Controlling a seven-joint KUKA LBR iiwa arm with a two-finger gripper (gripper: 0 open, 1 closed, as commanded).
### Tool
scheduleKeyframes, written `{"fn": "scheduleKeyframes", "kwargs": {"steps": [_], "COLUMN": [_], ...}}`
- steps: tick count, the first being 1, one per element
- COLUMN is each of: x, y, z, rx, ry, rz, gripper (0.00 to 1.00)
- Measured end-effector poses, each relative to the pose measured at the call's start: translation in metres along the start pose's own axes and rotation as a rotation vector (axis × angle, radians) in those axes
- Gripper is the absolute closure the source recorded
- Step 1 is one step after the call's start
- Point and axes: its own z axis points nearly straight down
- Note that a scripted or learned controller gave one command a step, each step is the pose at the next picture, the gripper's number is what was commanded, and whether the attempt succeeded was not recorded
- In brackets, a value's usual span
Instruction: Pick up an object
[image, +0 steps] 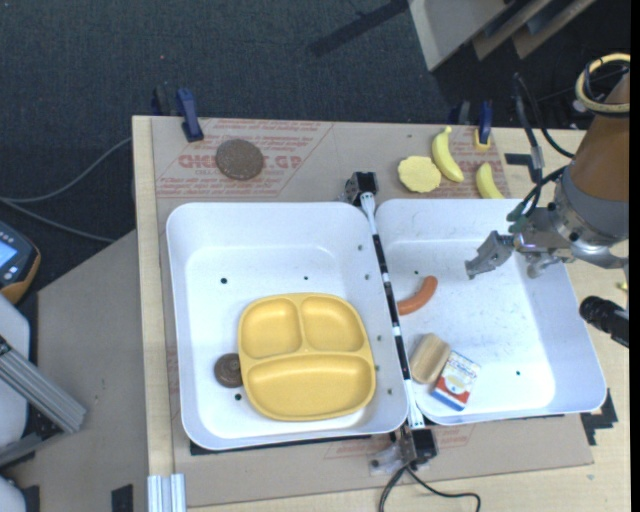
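From above, the jaws (487, 256) hang over the right bin (530, 330) near its far edge; I cannot tell whether they are spread or pressed together. The sausage (418, 294) lies just nearer, beside the divider. Bread (429, 357) and a small carton (455, 381) sit at the near-left corner, leaving bare floor to the right.

Slanted overhead view (both bins (190, 300))
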Motion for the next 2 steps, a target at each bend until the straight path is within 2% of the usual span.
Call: {"fn": "scheduleKeyframes", "kwargs": {"steps": [1, 2], "x": [0.022, 0.018], "y": [0.044, 0.053], "z": [0.112, 0.165], "rx": [0.008, 0.006], "ry": [0.002, 0.001], "rz": [-0.003, 0.001], "gripper": [0.0, 0.0]}}
